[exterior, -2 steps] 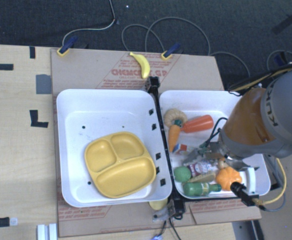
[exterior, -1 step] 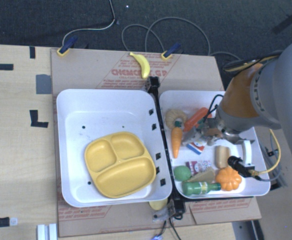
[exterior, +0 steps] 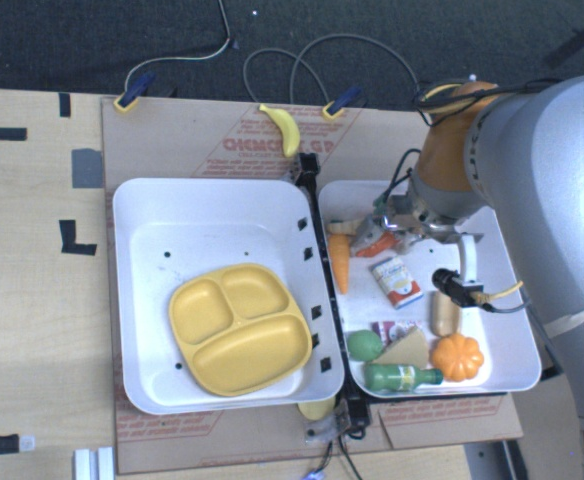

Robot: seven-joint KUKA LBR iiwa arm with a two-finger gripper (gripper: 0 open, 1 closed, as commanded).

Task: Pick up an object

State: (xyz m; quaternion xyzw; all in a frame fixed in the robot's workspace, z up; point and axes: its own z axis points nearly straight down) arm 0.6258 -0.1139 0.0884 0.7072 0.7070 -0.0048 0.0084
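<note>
My gripper point(exterior: 384, 226) is low in the back part of the right bin point(exterior: 520, 360), reaching in from the right. Just under it lies a small red-orange thing point(exterior: 370, 246), and I cannot tell whether they touch. An orange carrot point(exterior: 339, 261) lies along the bin's left wall. A red and white packet point(exterior: 396, 279) sits just in front of the gripper. Toward the front are a tan oblong piece point(exterior: 444, 315), an orange pumpkin point(exterior: 457, 357), a green bottle point(exterior: 400, 376), a green ball point(exterior: 364, 345) and a tan wedge point(exterior: 405, 347).
The left bin point(exterior: 142, 218) holds a yellow divided plate point(exterior: 240, 326). A yellow banana point(exterior: 284, 128) lies on the cardboard behind the bins, beside looping cables. The grey arm covers the right bin's far right side.
</note>
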